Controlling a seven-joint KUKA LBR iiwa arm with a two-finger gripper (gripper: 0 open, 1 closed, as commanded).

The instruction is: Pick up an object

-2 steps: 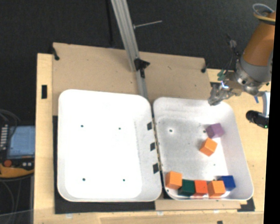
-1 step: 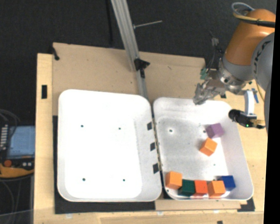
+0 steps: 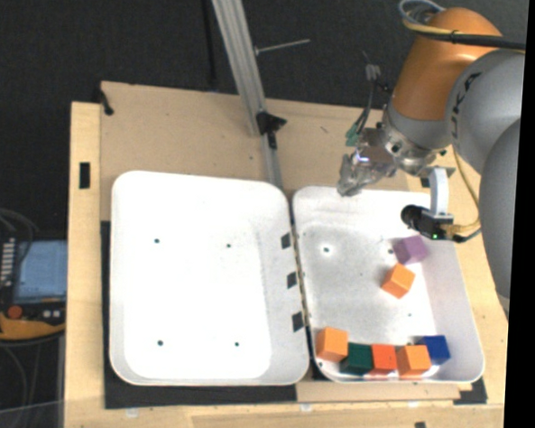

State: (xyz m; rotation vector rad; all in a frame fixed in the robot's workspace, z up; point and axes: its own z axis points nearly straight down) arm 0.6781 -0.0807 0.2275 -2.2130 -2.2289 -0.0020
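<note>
My gripper (image 3: 352,183) hangs over the far edge of the right bin (image 3: 353,286), near its back left corner, with nothing seen between its fingers. A purple block (image 3: 411,249) and an orange block (image 3: 397,281) lie in the right half of that bin, well to the right of and nearer than the gripper. Along the bin's near wall sits a row of blocks: orange (image 3: 333,342), dark green (image 3: 359,357), orange-red (image 3: 383,357), orange (image 3: 413,359) and blue (image 3: 436,347).
The left bin (image 3: 200,277) lies beside the right one. A slanted metal rail (image 3: 248,81) runs from the top of the view down to the gap between the bins. A blue device with cables (image 3: 38,271) sits off the bench at left.
</note>
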